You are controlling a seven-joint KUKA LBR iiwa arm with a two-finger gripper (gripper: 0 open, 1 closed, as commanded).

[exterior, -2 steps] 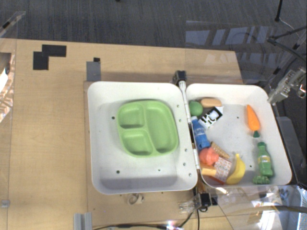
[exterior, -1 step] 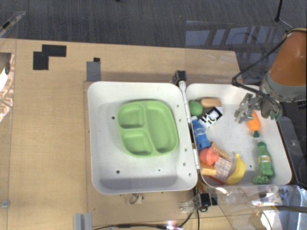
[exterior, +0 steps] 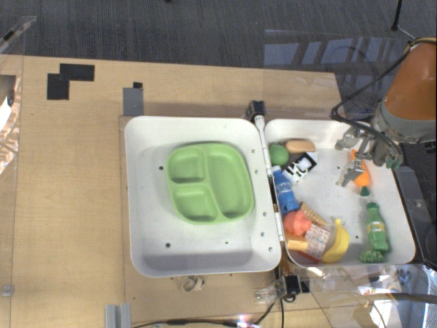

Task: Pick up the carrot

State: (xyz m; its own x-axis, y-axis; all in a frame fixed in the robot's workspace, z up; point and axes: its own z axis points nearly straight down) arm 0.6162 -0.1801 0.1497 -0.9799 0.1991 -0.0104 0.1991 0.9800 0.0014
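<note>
Camera view: pincer [exterior: 356, 168] at carrot [exterior: 362, 178] (right bin [exterior: 403, 214])

The left bin [exterior: 140, 203] was plain white and carried a lime-green divided plate [exterior: 208, 182]. The right bin [exterior: 403, 234] was white too. Along its left edge lay a green ball [exterior: 278, 154], a tan bread roll [exterior: 300, 145], a black-and-white patterned item [exterior: 300, 167] and a blue bottle [exterior: 285, 195]. Near its front edge were a yellow banana [exterior: 336, 241] and a green bottle [exterior: 375, 232]. The carrot [exterior: 362, 178] was orange. The bench [exterior: 68, 217] was light tan with black patches.
</note>
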